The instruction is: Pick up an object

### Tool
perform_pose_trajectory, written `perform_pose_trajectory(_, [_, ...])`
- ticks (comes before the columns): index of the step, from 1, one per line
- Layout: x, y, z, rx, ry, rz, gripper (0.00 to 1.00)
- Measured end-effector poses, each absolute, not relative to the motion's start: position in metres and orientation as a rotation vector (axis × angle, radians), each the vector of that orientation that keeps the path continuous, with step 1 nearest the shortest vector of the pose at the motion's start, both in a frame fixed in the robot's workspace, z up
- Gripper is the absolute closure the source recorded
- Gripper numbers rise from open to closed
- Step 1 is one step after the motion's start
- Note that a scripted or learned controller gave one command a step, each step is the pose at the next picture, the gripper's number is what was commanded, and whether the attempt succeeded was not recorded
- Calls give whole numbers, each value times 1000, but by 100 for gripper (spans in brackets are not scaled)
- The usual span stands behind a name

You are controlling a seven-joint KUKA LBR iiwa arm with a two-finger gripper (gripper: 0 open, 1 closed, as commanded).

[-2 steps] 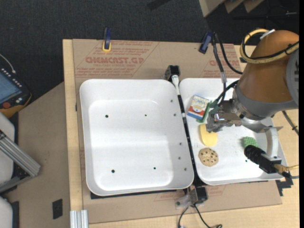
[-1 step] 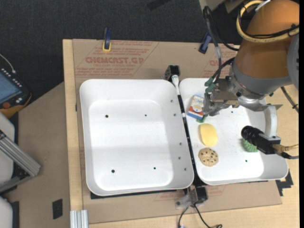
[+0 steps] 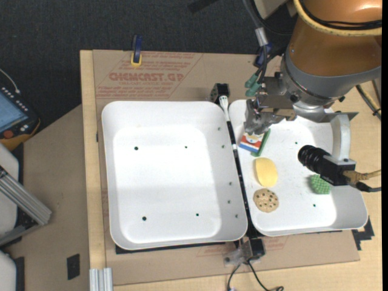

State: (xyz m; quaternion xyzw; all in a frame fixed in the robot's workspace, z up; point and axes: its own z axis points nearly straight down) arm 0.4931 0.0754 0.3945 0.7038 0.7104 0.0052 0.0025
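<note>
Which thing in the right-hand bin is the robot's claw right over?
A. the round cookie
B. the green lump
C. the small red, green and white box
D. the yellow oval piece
C. The gripper is directly above the small box, near the bin's back left; the cookie lies nearer the front.

Bright, even light falls from above — the two white bins glow close to overexposure. The left bin [image 3: 163,168] shows a soft brightness step: its far half reads slightly greyer, its near half whiter, with a faint shaded band along the far wall. In the right bin [image 3: 345,214] the arm [image 3: 336,35] casts a diffuse grey shadow across the far part of the floor. The orange band on the arm carries a broad pale sheen at its top right. The dark floor beyond the cardboard [image 3: 145,71] stays dim and grainy. Focus is moderate — small things look soft, the print on the cardboard legible but fuzzy. Straight edges show little bending.
</note>
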Motion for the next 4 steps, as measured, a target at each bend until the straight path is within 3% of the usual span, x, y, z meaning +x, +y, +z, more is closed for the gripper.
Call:
perform_pose_trajectory(1, [481,2,365,2231,2215,-6,100])
perform_pose_trajectory(4, [484,6,397,2215,2219,3,100])
